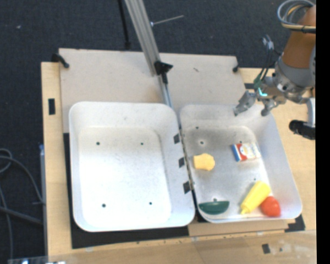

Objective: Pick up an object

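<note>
The right bin [209, 117] holds a pale yellow lump [204, 161] near its left side, a small red, white and blue carton [245, 152] right of centre, a yellow bottle-shaped toy [254, 197] and a red ball [270, 206] at the front right, and a dark green piece [214, 206] at the front rim. My gripper [256, 105] hangs over the bin's far right corner, open, its two grey fingers spread with nothing between them. It is well above and behind the carton.
The left bin [80, 147] lies beside the right one. A slanted metal pole [144, 32] rises from the back between the bins. Black clips [183, 161] sit along the shared rim. Cables lie off the bench at the left.
</note>
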Motion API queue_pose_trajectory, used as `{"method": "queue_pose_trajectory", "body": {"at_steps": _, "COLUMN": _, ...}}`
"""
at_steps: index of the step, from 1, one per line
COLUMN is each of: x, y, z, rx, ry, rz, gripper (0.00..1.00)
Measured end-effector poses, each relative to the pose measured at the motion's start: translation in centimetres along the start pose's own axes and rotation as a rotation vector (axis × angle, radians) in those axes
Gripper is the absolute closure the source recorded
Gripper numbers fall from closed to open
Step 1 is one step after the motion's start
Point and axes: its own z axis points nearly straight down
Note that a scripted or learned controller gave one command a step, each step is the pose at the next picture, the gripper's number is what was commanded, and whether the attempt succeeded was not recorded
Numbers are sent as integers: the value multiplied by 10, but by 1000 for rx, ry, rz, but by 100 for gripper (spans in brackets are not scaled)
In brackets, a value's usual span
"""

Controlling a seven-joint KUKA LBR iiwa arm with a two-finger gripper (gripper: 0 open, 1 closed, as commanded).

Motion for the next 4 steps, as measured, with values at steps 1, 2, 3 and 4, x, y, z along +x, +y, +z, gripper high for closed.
{"method": "queue_pose_trajectory", "body": {"at_steps": 1, "x": -1, "y": 1, "z": -4, "rx": -4, "ry": -4, "rz": -3, "gripper": 0}}
{"method": "queue_pose_trajectory", "body": {"at_steps": 2, "x": -3, "y": -8, "z": 55, "rx": 1, "ry": -3, "rz": 1, "gripper": 0}}
{"method": "queue_pose_trajectory", "body": {"at_steps": 3, "x": -4, "y": -9, "z": 107, "rx": 0, "ry": -3, "rz": 1, "gripper": 0}}
{"method": "queue_pose_trajectory", "body": {"at_steps": 4, "x": -5, "y": -7, "z": 91, "rx": -10, "ry": -8, "rz": -1, "gripper": 100}}
